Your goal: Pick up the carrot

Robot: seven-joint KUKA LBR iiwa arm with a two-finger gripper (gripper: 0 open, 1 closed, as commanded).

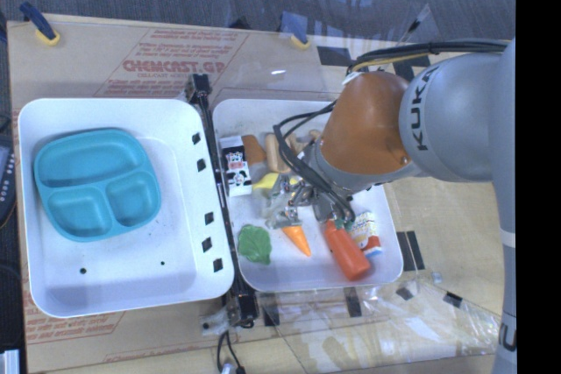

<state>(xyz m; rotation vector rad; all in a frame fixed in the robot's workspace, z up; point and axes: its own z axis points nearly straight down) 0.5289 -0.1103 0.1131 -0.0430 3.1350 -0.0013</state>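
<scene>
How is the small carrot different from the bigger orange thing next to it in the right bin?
The carrot is short, pointed and lighter orange; the orange bottle is longer, blunt-ended and redder. The carrot lies near the green toy; the bottle lies closer to the bin's right wall. Both lie flat in the right bin.

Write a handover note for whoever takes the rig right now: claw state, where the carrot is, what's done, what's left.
Claw: low in the right bin, just above the carrot's top; open or shut cannot be told.
Carrot: lying on the bin floor near the front, tip toward the front edge, between the green piece and the orange-red bottle.
Done: arm brought over the carrot.
Left: grasp it and lift; no hold on it is visible.
</scene>
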